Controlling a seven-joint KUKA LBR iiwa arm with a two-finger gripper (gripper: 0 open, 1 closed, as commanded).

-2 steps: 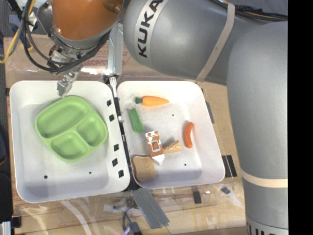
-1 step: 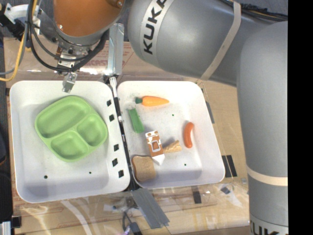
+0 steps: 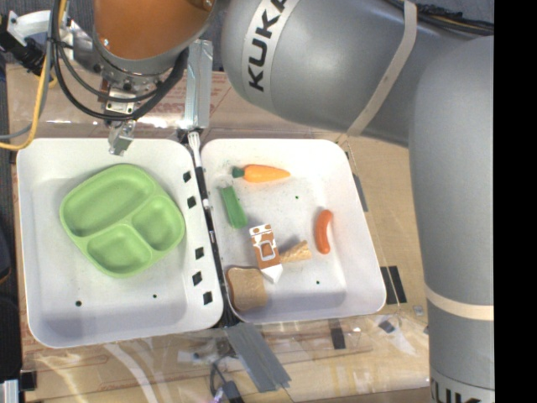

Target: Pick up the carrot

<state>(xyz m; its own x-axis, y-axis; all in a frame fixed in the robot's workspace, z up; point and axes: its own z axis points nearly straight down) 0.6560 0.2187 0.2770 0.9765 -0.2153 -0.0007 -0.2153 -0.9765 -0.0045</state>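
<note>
Looming closest to the lens, the grey arm (image 3: 336, 49) sweeps across the top of the frame, its orange band (image 3: 147, 11) sitting at upper left. Below that band the pincer (image 3: 120, 138) hangs over the top edge of the left bin (image 3: 42, 309), and whether it's spread or pressed together I cannot tell; nothing is seen between its tips. Under it, the green divided plate (image 3: 122, 218) lies in that bin's middle.

Moving right across the divider, the right bin (image 3: 357, 225) carries the carrot (image 3: 262, 174) near its upper left, lying flat with its green end pointing left. Just below sits a green stick (image 3: 232, 206), then an orange-and-white packet (image 3: 264, 246), a tan cone-like piece (image 3: 294, 252), a slice of bread (image 3: 247, 288) in the lower corner, and a sausage (image 3: 323, 231) further right.

Here's the risk: the pincer is well apart from the carrot, in the wrong bin. Coming over, it could clip the divider, or close on the green stick lying near. The carrot's round body might also roll off a poorly centred pinch.
</note>
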